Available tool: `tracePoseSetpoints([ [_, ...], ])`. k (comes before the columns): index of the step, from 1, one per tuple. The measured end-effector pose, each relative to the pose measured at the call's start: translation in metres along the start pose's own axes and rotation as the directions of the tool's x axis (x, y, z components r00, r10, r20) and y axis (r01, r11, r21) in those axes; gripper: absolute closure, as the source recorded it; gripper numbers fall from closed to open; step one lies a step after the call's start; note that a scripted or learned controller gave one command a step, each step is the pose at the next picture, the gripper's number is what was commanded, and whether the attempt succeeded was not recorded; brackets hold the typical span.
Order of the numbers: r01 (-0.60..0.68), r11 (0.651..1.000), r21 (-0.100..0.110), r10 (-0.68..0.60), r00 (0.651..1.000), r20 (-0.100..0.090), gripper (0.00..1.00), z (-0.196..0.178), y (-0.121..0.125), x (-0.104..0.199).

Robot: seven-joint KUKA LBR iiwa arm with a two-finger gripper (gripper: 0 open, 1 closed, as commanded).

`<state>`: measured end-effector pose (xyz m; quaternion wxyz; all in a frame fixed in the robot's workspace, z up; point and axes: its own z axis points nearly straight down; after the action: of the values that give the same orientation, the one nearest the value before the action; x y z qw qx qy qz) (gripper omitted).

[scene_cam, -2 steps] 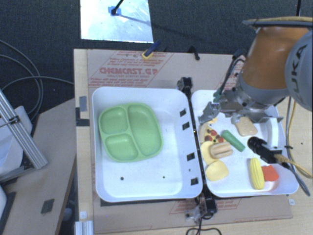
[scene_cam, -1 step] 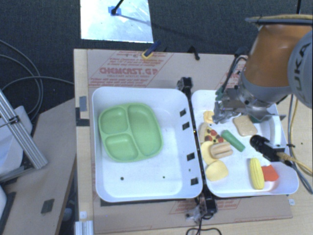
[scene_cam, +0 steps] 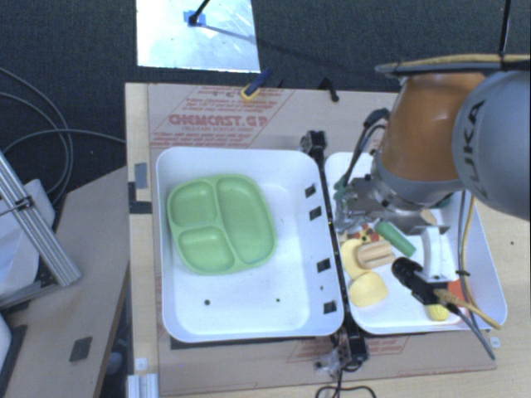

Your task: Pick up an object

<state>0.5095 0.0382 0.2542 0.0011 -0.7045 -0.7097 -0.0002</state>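
My gripper (scene_cam: 353, 209) hangs low over the left part of the right bin (scene_cam: 489, 305), under the arm's orange wrist band. Just below it lie a tan, bun-like piece (scene_cam: 375, 254) on a pale yellow piece (scene_cam: 352, 259) and a green stick-shaped object (scene_cam: 397, 241). A yellow rounded lump (scene_cam: 367, 289) rests nearer the bin's front edge. A small yellow object (scene_cam: 437, 312) sits at the front right. The arm hides the back of this bin. I see nothing held in the gripper.
The left bin (scene_cam: 286, 305) holds a green divided plate (scene_cam: 221, 223) in its left half. A black divider strip (scene_cam: 325, 222) runs between the bins. Cardboard (scene_cam: 220, 114) lies under both bins, and a shiny sheet (scene_cam: 197, 23) lies behind it.
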Motion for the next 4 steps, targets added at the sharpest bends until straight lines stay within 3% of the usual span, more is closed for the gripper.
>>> tracePoseSetpoints([
  [1,0.002,1.0,-0.02,-0.002,1.0,-0.003,1.0,-0.164,-0.022,0.027],
  [2,0.001,1.0,-0.004,-0.001,1.0,0.002,1.0,-0.115,0.041,0.056],
  [3,-0.002,1.0,0.005,0.002,1.0,0.002,1.0,-0.03,0.038,0.072],
  [4,0.0,1.0,0.002,0.0,1.0,0.001,1.0,-0.018,-0.01,0.104],
])
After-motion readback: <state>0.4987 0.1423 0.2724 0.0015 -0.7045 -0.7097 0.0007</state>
